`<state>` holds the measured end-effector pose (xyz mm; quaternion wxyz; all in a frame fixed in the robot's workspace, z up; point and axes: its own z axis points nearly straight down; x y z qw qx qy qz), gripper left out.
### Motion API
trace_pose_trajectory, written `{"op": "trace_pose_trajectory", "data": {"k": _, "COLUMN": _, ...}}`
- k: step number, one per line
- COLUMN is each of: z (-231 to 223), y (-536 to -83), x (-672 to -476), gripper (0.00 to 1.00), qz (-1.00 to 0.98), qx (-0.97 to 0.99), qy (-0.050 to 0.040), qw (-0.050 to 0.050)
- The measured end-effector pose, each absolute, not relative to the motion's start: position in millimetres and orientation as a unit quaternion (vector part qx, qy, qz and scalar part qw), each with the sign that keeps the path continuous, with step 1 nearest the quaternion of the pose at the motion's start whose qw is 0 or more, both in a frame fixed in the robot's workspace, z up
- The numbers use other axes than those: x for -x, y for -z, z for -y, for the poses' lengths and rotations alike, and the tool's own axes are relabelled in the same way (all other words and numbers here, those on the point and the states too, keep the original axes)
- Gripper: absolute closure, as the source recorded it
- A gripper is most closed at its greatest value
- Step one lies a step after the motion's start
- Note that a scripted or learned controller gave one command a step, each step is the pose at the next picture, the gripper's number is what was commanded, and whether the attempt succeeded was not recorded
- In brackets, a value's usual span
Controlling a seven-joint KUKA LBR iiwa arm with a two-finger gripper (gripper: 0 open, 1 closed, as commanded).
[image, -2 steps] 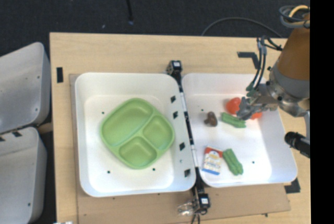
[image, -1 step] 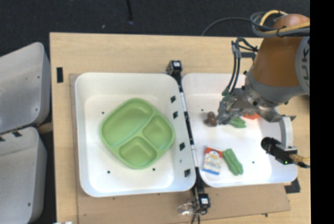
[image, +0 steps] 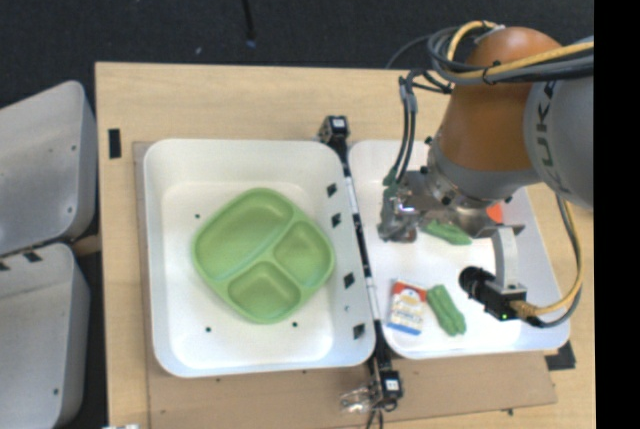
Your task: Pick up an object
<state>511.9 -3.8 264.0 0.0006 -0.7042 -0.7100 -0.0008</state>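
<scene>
Two white bins sit side by side on the bench (image: 230, 102). The left bin (image: 160, 317) holds one thing: a green divided plate (image: 262, 255) with three compartments, lying flat near the middle. The right bin (image: 530, 342) holds three loose things. A green pod (image: 447, 309) lies near its front edge, a small red-and-white packet (image: 406, 308) just beside it on the left, and a second green piece (image: 446, 233) sits further back, partly under the arm. The gripper (image: 397, 220) is down in the right bin by its left wall; whether it is open or closed, I cannot tell. An orange bit (image: 494, 213) peeks out beneath the wrist.
</scene>
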Motion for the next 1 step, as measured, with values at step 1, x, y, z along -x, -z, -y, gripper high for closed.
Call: {"op": "trace_pose_trajectory", "data": {"k": 1, "z": -47.3, "y": -262.1, "x": -516.2, "gripper": 1.00, "qz": 0.710, "qx": 0.704, "qy": 0.0009, "qw": 0.000}}
